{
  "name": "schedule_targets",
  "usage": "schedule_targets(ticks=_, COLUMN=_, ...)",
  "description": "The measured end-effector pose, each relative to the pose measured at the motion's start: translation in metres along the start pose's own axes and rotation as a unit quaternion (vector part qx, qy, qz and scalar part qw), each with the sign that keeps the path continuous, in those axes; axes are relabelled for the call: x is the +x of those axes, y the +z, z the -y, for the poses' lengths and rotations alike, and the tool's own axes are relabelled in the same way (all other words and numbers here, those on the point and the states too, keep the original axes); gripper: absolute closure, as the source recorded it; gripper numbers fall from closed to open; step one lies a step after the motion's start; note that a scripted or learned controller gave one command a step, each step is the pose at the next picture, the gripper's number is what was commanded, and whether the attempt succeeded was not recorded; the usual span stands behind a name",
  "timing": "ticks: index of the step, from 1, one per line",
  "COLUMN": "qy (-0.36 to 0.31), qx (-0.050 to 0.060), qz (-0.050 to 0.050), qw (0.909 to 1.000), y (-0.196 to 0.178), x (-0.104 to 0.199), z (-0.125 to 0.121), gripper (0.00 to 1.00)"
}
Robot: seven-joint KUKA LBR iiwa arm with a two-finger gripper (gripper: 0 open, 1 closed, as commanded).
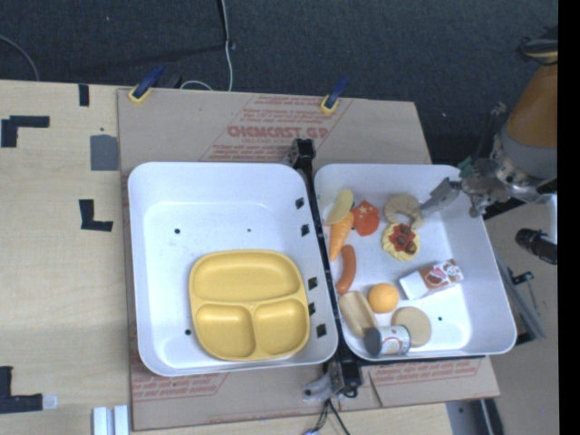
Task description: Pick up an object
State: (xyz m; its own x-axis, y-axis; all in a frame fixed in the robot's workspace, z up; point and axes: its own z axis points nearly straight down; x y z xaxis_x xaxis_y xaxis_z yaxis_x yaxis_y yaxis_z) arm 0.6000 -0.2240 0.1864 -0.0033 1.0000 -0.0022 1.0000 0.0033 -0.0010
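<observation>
So the grey two-finger gripper [433, 201] is up near the back right of the right-hand shallow white bin [480, 270], reaching in from the right and sitting just above a round beige cookie-like disc [400, 207]; honestly can't tell how the tool is set from this angle, it's too small and blurry, and nothing is visibly caught in it. All the pickable stuff is in that same bin: a pale yellow banana-ish piece [340, 207] beside a red tomato-like toy [365, 217], an orange carrot [338, 236], a reddish sausage [346, 269], a little round pizza-looking thing with red topping [401, 240], a small white and red carton [432, 278], an orange ball [384, 296], a tan bread-roll shape [356, 311], a tan flat round biscuit [412, 321] and a small can lying on its side [390, 341]. The left-hand white bin [154, 207] holds a yellow plastic divided plate [248, 302] with three compartments.
</observation>
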Motion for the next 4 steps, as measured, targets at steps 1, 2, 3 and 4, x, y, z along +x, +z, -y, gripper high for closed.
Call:
schedule_targets(ticks=1, qy=-0.005, qx=0.001, qz=-0.004, qw=1.0, y=0.073, x=0.115, z=-0.062, gripper=0.0)
schedule_targets(ticks=2, qy=0.002, qx=0.0, qz=0.0, qw=1.0, y=0.103, x=0.123, z=-0.034, gripper=0.0)
schedule_targets(ticks=3, qy=0.001, qx=0.0, qz=-0.001, qw=1.0, y=0.092, x=0.124, z=-0.034, gripper=1.0)
schedule_targets(ticks=4, qy=-0.002, qx=-0.004, qz=-0.002, qw=1.0, y=-0.004, x=0.183, z=0.001, gripper=1.0)
